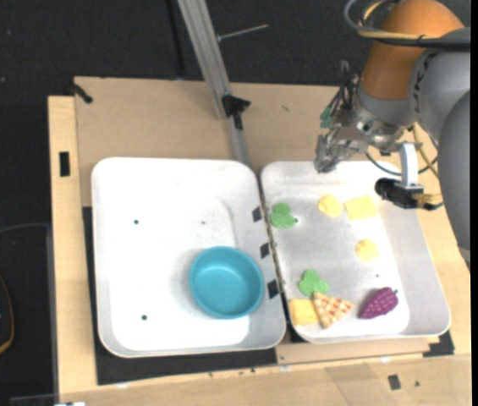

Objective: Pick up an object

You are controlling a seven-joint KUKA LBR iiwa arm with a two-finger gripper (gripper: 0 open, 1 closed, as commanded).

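My gripper (326,161) hangs over the far edge of the right bin (416,252), above and just behind a small yellow piece (330,206) and a yellow square block (360,207). Nothing shows between its fingers. Further toys lie in that bin: a green leafy piece (283,216), a small yellow ball (366,249), another green piece (312,282), a pizza slice (332,309), a yellow block (303,313) and purple grapes (378,302).
A blue bowl (226,282) sits in the left bin (137,201) near its front right corner. A slanted metal pole (209,57) rises behind the bins. A black device (401,193) hangs by the arm at the right bin's far right.
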